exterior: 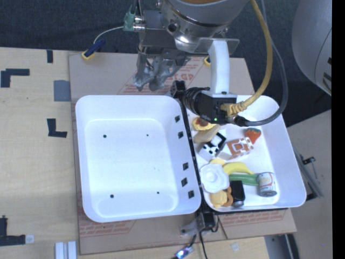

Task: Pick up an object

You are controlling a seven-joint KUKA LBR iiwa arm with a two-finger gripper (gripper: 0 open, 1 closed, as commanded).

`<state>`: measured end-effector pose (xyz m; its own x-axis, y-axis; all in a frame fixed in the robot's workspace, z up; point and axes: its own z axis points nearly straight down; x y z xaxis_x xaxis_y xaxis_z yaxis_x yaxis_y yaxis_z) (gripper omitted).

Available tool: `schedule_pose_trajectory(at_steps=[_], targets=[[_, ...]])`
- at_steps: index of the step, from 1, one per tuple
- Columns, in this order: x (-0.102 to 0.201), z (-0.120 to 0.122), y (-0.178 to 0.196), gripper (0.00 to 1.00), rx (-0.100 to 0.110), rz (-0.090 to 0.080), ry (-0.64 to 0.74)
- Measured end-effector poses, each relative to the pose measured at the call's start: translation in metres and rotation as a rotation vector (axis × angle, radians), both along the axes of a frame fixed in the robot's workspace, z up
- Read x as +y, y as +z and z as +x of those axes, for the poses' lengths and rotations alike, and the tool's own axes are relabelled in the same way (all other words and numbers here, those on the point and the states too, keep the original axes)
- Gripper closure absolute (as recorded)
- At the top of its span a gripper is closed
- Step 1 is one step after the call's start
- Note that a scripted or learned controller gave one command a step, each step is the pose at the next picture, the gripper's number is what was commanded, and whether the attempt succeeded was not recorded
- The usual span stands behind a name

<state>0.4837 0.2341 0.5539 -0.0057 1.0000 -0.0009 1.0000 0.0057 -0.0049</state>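
Nearest the camera, the grey arm (pixel 207 4) with its orange band fills the top of the view, and below it the gripper (pixel 153 74) is seen above the cardboard sheet (pixel 108 72) just behind the far rim of the left bin (pixel 86 144). Nothing is seen between its fingers; whether they are spread or closed cannot be told, as they are blurred. The objects are gathered in the right bin (pixel 283 161), toward its left and near side: a small can (pixel 266 184) lying on its side, a yellow banana (pixel 237 169), a green piece (pixel 249 179) beside it, a white round piece (pixel 213 178), a black-and-white patterned card (pixel 214 143) and a red strawberry-like toy (pixel 253 135). A yellow cable (pixel 268 63) is seen curving down to a black fitting (pixel 207 104) at the far edge of the right bin.
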Motion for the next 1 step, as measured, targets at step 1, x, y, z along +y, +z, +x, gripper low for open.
schedule_pose_trajectory(at_steps=[1], targets=[[0.0005,0.0001,0.0097,1.00,0.002,0.000,0.002]])
